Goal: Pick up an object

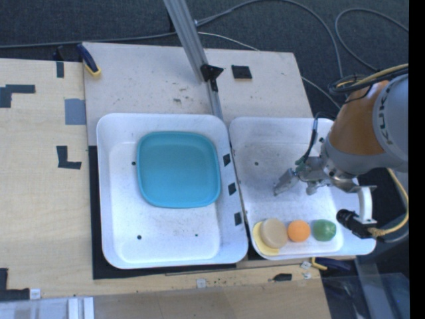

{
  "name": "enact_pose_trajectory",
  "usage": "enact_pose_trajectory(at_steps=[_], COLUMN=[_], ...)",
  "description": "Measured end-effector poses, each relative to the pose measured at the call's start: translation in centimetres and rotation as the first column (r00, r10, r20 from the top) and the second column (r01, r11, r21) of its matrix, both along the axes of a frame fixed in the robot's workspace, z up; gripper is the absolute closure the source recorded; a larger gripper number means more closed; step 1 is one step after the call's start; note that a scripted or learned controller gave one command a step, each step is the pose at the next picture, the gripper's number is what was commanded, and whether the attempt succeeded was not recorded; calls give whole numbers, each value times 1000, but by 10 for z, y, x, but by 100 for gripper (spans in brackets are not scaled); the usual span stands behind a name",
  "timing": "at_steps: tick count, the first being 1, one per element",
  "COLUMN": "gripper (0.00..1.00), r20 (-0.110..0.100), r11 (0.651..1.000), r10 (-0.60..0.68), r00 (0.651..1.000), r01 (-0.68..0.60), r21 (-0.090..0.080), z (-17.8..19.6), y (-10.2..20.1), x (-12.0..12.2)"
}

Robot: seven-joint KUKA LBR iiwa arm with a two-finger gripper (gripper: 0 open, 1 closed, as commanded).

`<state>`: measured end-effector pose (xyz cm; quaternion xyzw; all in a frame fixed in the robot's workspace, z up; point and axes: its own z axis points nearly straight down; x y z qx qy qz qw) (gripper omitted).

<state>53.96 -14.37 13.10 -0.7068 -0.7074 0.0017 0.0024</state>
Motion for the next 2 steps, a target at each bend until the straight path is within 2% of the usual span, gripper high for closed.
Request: enact_pose_trajectory(at_steps=[1, 2], gripper=[0, 100], r20=[7, 9], r11=[1000, 1000], r10=[0, -1], r00=[1000, 1000], r01=[0, 1], r21=[-1, -3], z=[-42, -30], y=[0, -1], x=[0, 1])
